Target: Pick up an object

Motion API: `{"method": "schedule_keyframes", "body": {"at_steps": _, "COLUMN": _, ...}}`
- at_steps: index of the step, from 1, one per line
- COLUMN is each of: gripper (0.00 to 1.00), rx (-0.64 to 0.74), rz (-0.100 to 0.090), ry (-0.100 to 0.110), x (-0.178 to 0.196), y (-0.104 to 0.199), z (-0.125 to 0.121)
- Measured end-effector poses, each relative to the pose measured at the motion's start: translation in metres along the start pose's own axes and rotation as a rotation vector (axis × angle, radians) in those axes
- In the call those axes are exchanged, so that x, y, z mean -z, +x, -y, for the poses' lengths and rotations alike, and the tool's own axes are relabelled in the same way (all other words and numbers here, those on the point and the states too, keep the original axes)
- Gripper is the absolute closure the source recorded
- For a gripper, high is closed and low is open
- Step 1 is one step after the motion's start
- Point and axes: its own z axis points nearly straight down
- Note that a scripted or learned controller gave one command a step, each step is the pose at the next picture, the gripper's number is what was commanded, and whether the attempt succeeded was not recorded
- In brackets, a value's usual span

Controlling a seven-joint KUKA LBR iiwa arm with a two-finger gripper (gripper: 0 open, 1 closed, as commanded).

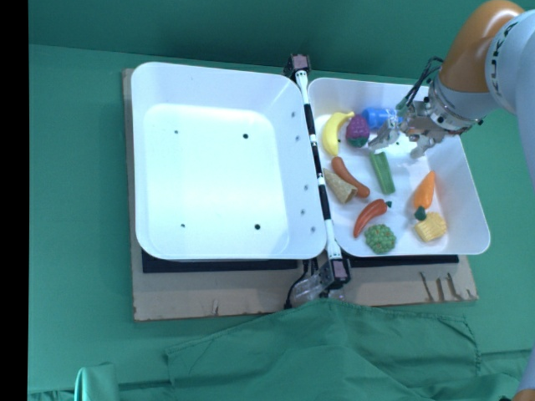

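A small blue object (380, 116) lies in the upper middle of the right bin (468, 192), touching the left side of the hand (399, 138), which hangs low over the bin's upper part; whether the blue object sits between the fingers or merely beside them cannot be told, nor how far apart the fingers stand. Just left of the blue object is a purple grape bunch (358, 129), and left of that a yellow banana (333, 132) near the bin's left wall. Below the hand lies a green cucumber stick (383, 173), with an orange sausage-like piece (349, 177) and a tan cone (338, 185) to its left. Farther down the frame are a red chilli (369, 216), a green broccoli head (380, 239), an orange carrot (424, 192) and a yellow corn piece (430, 226). The arm's (493, 57) casing at the upper right edge carries part of the dark lettering "KUKA". The left bin (159, 90) sits beside the right one on the green desk (75, 182).
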Motion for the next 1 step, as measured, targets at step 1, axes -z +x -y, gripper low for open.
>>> {"method": "schedule_keyframes", "body": {"at_steps": 1, "gripper": 0.0, "rx": 0.002, "rz": -0.001, "ry": -0.002, "x": 0.0888, "y": -0.0103, "z": -0.0266}}
